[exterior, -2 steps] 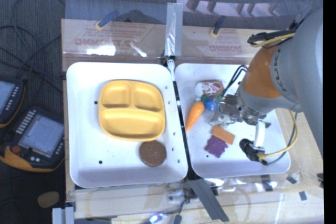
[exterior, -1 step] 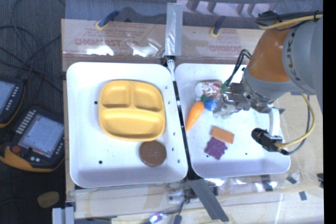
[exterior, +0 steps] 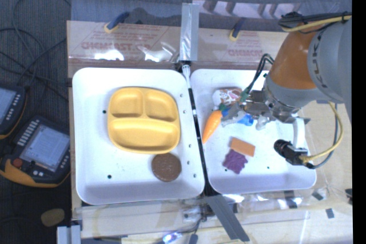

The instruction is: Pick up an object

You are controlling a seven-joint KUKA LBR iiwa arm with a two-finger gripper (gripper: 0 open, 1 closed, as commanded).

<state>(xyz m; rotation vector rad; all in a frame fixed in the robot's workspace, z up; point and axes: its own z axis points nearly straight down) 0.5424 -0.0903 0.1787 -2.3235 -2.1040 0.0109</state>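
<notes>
Gripper (exterior: 247,114) low in the right bin (exterior: 297,180), working end buried among a small clutter of toys; can't tell from this angle how it is set or whether it has anything.

Candidates, placed from the gripper:
- blue piece (exterior: 246,120) directly under it, touching or nearly so. Probably hard plastic, light, small; identity unclear.
- carrot (exterior: 211,124) just beside, toward the bin divider. Tapered, likely smooth plastic, could squirt out of a pinch. Best taken across the thick upper part.
- orange wedge (exterior: 242,147) near, on the viewer's side. Flat, thin, hard to get under; pinch across the short edges.
- purple piece (exterior: 234,160) just past the wedge. Lumpy, possibly soft, good bite.
- printed packet (exterior: 227,95) just beyond the gripper on the far side.

All look light, none fragile.
</notes>
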